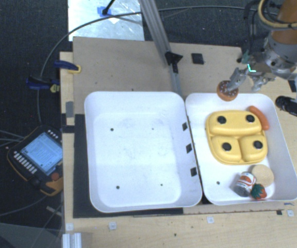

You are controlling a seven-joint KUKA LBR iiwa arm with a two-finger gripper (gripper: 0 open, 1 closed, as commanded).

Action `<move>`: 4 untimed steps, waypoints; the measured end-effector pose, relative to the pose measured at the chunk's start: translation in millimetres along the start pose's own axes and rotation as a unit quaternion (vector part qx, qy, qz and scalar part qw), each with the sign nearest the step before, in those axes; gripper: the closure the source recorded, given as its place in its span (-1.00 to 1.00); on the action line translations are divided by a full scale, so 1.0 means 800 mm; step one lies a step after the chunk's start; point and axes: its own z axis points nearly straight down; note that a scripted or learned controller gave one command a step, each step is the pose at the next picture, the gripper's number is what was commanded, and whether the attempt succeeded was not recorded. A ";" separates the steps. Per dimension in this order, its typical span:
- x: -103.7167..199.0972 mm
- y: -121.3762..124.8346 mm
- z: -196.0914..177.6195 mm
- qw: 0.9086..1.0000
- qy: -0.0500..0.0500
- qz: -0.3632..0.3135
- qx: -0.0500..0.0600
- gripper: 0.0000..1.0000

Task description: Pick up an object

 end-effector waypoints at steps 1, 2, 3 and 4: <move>0.000 0.001 -0.002 1.000 0.000 0.000 -0.002 -1.00; 0.001 -0.008 0.053 1.000 0.000 0.001 0.000 -1.00; 0.003 0.005 0.121 1.000 0.000 -0.001 0.000 -1.00; -0.007 -0.001 0.179 1.000 -0.001 0.001 0.000 -1.00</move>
